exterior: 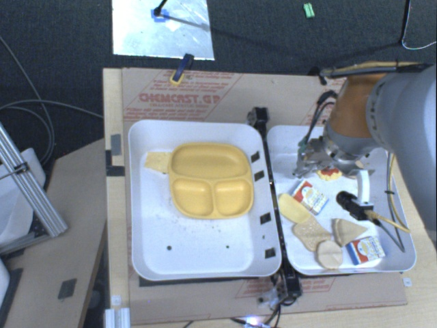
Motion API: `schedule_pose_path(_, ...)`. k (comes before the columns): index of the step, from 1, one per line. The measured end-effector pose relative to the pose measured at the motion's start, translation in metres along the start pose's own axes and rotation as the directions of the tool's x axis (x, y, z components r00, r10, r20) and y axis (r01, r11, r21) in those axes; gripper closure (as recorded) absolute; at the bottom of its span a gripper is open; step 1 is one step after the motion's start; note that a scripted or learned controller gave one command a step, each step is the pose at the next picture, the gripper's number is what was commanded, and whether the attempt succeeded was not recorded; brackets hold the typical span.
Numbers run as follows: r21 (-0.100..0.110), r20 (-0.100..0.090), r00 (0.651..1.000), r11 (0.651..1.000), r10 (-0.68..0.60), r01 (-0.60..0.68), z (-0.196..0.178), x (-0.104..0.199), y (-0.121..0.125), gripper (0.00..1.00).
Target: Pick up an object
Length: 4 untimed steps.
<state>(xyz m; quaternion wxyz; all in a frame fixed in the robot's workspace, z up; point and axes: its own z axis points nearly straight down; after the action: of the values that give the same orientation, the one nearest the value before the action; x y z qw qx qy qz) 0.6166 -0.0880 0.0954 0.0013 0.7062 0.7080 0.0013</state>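
Food pieces (319, 232) in right bin (392, 262), yellow tray (208, 180) in left bin (147, 251)

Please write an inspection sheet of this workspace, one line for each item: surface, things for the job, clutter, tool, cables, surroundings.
Surface: two white bins side by side, left bin and right bin, on a cardboard sheet.
Job's things: right bin holds small food items, among them a carton, a second carton, a yellow wedge and pale flat pieces.
Clutter: yellow divided tray in the left bin.
Tool: tool low over the right bin's far part; finger state unclear.
Cables: dark cables on the floor, left.
Surroundings: dark carpet, a shiny sheet beyond the bench.
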Motion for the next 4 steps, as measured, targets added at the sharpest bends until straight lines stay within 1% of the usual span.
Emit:
schedule_pose_path(1, 0.001, 0.000, 1.000, 1.000, 0.000, 0.000, 0.001, 0.000, 0.000, 0.00)
schedule_pose_path(2, 0.005, 0.000, 1.000, 1.000, 0.001, -0.001, 0.012, -0.006, -0.025, 0.00)
schedule_pose_path(3, 0.000, 0.000, 1.000, 1.000, 0.001, -0.001, 0.000, -0.006, -0.024, 1.00)
schedule_pose_path(4, 0.001, 0.000, 1.000, 1.000, 0.000, 0.000, 0.000, -0.006, -0.024, 0.00)
